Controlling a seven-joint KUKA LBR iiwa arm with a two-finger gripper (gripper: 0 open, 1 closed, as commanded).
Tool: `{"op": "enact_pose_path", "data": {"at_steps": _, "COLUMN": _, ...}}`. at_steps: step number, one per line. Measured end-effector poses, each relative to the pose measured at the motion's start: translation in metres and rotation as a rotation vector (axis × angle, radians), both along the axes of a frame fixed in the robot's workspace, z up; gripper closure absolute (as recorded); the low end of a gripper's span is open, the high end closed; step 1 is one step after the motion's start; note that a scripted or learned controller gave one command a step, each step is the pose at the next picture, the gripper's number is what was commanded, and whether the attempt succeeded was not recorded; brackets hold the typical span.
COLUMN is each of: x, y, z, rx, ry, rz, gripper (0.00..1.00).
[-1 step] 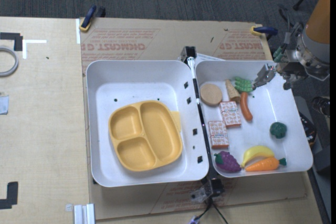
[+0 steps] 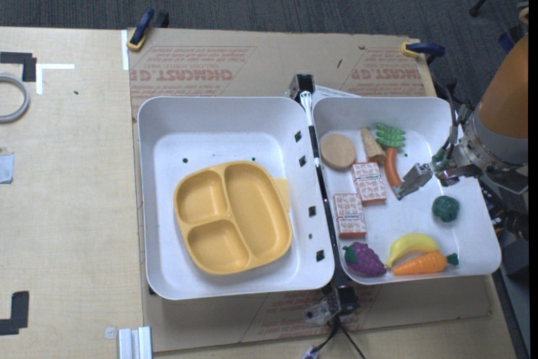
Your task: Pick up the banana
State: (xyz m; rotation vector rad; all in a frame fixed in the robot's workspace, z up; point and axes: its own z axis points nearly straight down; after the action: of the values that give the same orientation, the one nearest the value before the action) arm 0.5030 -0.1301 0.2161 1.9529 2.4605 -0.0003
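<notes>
On your left, the shallow white left bin [image 2: 160, 206] carries a yellow three-compartment plastic plate [image 2: 233, 216]. In the white right bin [image 2: 471, 261], the yellow toy banana [image 2: 412, 245] lies at six o'clock, touching an orange toy carrot [image 2: 420, 264]. The grey two-finger gripper [image 2: 412, 181] hangs at the banana's twelve o'clock; you cannot tell how its jaws stand, and nothing shows between them.

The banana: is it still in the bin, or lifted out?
In the bin. The banana lies on the right bin's floor beside a carrot; the pincer is apart from it.
</notes>
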Motion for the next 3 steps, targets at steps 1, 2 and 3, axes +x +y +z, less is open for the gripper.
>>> {"op": "enact_pose_path", "data": {"at_steps": 1, "x": -0.025, "y": -0.013, "z": -0.085, "rx": 0.000, "ry": -0.001, "rz": 0.502, "gripper": 0.00}}
{"op": "enact_pose_path", "data": {"at_steps": 2, "x": -0.022, "y": 0.011, "z": -0.122, "rx": -0.007, "ry": -0.009, "rz": 0.832, "gripper": 0.00}}
{"op": "enact_pose_path", "data": {"at_steps": 3, "x": -0.022, "y": 0.011, "z": -0.113, "rx": -0.004, "ry": -0.008, "rz": 0.829, "gripper": 1.00}}
